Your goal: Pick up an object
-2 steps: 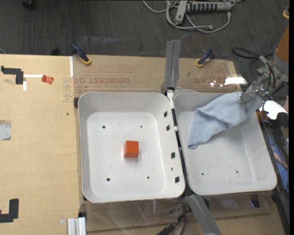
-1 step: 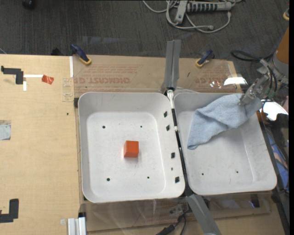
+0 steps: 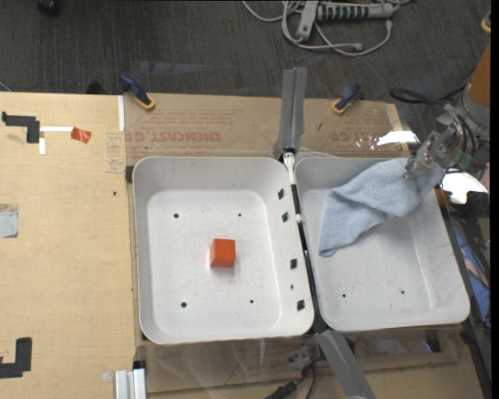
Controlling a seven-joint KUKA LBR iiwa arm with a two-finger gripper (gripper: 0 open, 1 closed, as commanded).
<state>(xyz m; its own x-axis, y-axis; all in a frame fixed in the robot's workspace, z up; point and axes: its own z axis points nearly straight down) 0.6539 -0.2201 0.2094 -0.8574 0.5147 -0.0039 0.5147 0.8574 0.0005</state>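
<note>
A blue-grey cloth lies in the right bin, stretched from its lower left end up to the bin's far right corner. My gripper is at that corner, shut on the cloth's upper tip, which is drawn up into a point between the fingers. The cloth's lower end still rests on the bin floor near the divider. An orange cube sits alone near the middle of the left bin, far from the gripper.
A grey bar runs between the bins at the back. Two clamps pin the cardboard behind the bins. Cables lie on the floor beyond. A wooden board flanks the left bin.
</note>
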